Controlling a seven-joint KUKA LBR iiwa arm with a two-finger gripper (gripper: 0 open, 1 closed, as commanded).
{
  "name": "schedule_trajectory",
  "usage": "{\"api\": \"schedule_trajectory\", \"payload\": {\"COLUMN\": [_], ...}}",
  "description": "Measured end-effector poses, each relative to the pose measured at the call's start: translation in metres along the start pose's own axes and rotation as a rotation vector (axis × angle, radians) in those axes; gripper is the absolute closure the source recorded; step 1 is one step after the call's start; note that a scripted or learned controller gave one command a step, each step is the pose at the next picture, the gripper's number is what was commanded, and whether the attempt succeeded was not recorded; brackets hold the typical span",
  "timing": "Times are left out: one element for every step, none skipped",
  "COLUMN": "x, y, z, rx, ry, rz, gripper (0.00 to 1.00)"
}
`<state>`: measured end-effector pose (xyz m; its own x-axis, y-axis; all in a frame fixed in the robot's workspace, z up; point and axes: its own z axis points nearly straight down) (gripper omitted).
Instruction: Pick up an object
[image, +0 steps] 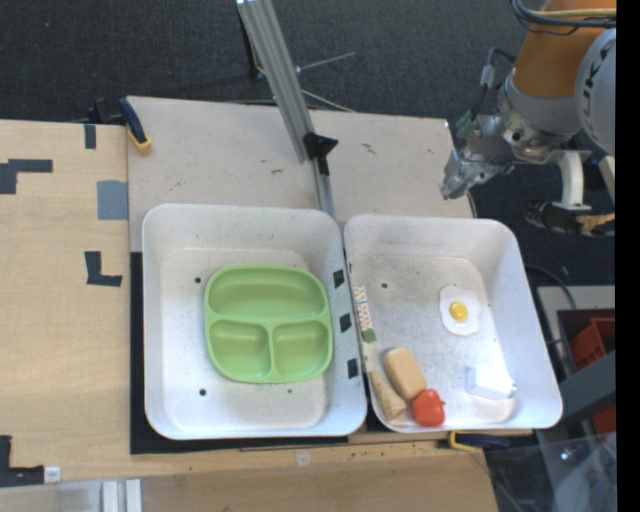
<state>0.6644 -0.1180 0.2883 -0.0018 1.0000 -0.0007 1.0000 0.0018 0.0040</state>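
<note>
From above, my gripper hangs just past the right bin's far rim, outside it. I cannot tell how it is set. The pickable things lie toward six o'clock from me: the egg nearest, then the bread, its long axis running eleven to five, touching the tomato. The green plate sits in the left bin, toward eight o'clock.
</note>
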Motion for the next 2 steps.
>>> {"api": "schedule_trajectory", "payload": {"x": [0.040,0.083], "y": [-0.034,-0.051], "z": [0.019,0.024], "rx": [0.008,0.007], "ry": [0.001,0.002], "rz": [-0.001,-0.003], "gripper": [1.00,1.00]}}
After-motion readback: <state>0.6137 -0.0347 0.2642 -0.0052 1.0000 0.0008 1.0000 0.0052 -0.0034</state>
